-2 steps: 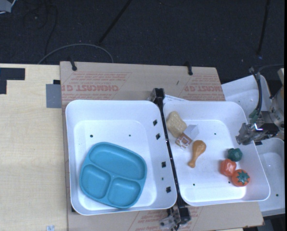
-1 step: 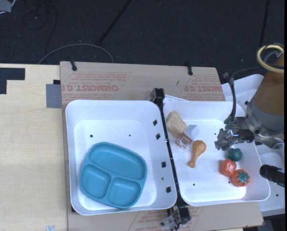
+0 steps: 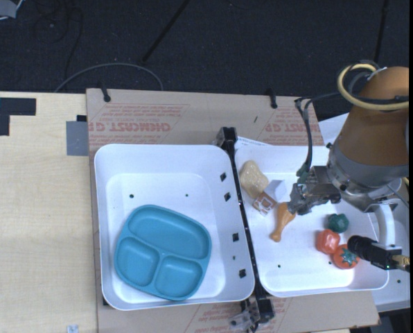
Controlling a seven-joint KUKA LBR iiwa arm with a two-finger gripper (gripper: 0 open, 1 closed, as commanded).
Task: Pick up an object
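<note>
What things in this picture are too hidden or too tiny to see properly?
- Tool: in the camera view, too small and dark to tell open from shut; it sits at the top of the tan wooden piece.
- Small brown-and-white item: too tiny to name.
- Right bin: its far right side is covered by the arm.
- Red toys: blurred; a black part overlaps them.

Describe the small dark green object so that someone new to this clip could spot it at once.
Start at the right-hand white bin, the one the arm reaches over. Near its right side, just below the grey and orange arm, lies the dark green object, directly above two red-orange pieces. It is the sole green item there, darker and smaller than the tan drumstick-shaped toy to its left.
</note>
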